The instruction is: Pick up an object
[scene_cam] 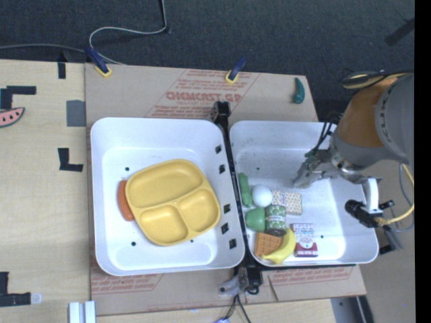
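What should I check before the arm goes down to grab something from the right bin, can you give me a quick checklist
1. Gripper over the right bin: ok, above its bare upper floor.
2. Gripper free of any load: ok, nothing seen between its fingers.
3. Targets within the bin: ok, white ball, green can, banana and patterned card are clustered at the lower left.
4. Gripper lined up with a target: not ok, it sits up and right of the cluster.
5. Objects separated enough for a clean pinch: not ok, ball, can and banana are crowded together.
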`<state>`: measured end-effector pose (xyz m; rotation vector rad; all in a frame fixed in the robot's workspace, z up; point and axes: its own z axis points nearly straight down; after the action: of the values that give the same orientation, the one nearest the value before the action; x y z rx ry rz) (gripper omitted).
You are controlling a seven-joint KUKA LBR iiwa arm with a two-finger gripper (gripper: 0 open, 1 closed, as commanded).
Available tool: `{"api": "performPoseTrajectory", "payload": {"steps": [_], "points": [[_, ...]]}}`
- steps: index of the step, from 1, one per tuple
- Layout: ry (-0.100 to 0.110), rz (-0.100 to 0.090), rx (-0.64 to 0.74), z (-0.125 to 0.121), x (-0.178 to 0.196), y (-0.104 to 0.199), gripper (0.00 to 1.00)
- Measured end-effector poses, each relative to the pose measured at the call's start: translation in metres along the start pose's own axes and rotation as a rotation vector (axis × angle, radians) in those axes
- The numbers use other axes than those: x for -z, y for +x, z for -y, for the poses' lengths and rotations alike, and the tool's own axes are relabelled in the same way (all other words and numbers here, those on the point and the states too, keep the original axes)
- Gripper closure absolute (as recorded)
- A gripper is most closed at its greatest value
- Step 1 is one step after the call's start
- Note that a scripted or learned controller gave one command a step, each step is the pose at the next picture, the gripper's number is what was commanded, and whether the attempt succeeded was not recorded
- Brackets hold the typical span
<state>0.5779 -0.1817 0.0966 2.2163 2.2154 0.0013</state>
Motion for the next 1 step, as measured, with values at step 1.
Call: {"api": "performPoseTrajectory", "payload": {"steps": [1], "points": [[0.000, 0.000, 0.000, 0.0001, -0.0002, 0.0001, 0.00]]}}
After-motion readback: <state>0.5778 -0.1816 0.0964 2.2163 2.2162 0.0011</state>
